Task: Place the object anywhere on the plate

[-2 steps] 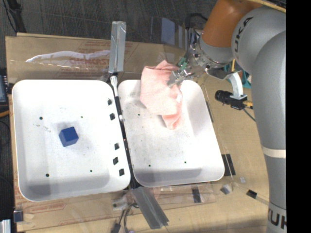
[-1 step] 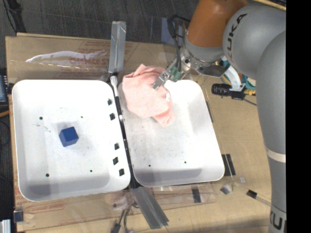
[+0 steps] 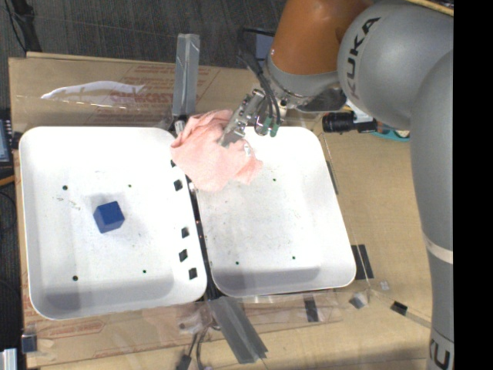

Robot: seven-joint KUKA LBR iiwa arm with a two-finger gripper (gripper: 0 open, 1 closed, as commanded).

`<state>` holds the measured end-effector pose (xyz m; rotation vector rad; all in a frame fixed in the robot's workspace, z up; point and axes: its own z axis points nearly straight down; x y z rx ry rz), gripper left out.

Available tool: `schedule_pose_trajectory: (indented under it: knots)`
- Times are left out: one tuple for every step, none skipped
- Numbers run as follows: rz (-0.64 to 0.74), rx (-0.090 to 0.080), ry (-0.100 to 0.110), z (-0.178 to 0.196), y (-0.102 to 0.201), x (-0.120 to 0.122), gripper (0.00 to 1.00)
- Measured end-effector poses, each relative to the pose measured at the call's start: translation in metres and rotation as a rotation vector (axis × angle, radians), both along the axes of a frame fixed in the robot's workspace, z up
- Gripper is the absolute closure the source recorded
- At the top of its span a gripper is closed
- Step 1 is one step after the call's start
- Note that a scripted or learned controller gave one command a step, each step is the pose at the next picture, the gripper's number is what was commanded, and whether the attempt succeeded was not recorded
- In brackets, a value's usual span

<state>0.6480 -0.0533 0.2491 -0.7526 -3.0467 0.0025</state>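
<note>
Two bins (image 3: pixel 46 160): one cube (image 3: pixel 108 216), one cloth (image 3: pixel 209 156).

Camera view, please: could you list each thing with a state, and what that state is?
Pink cloth: crumpled, draped over the rims between the two bins, mostly in the right bin.
Blue cube: resting in the left bin, untouched.
Gripper: at the cloth's upper right edge.

Grey KUKA arm (image 3: pixel 431 129) showing smooth rounded casing, black "KUKA" lettering on upper joint, orange band (image 3: pixel 312 25) sitting above wrist. Gripper (image 3: pixel 245 126) looking metallic silver-grey, thin dark cables trailing beside it. Pale ring running round lower link.
</note>
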Motion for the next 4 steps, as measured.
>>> schedule_pose_trajectory:
  knots:
    - [0.402, 0.001, 0.001, 0.001, 0.042, -0.006, 1.0]
    - [0.492, 0.001, -0.002, -0.014, 0.095, -0.01, 1.0]
    - [0.495, 0.001, -0.005, -0.009, 0.143, -0.005, 1.0]
    - [0.495, 0.001, -0.002, -0.014, 0.194, -0.014, 1.0]
